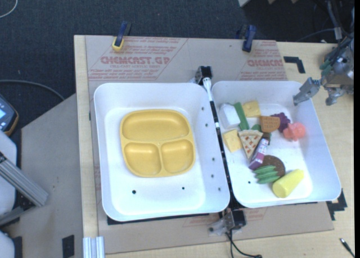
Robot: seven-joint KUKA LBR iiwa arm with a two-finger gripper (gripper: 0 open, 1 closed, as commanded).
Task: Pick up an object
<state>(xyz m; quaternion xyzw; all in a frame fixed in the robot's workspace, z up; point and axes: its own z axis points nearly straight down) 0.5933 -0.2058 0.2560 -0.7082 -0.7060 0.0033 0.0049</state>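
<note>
Task not yet begun: the hand (pixel 316 93), fingers spread with nothing between them, is held over the right bin's (pixel 329 164) far right corner, while the toy food pile (pixel 260 141) is left untouched inside.

- Light is even and fairly bright across the bench, with a cool, slightly bluish cast.
- The two white bins (pixel 211 139) are close to washed out; their walls lose detail against the floors.
- Shadows are soft and short; the yellow divided plate (pixel 157 141) casts only a faint edge shadow.
- The dark floor (pixel 84 4) at the top is dim and low in detail.
- The whole frame is mildly soft and grainy; the small toy foods (pixel 261 147) blur together, and the gripper (pixel 318 88) is indistinct.
</note>
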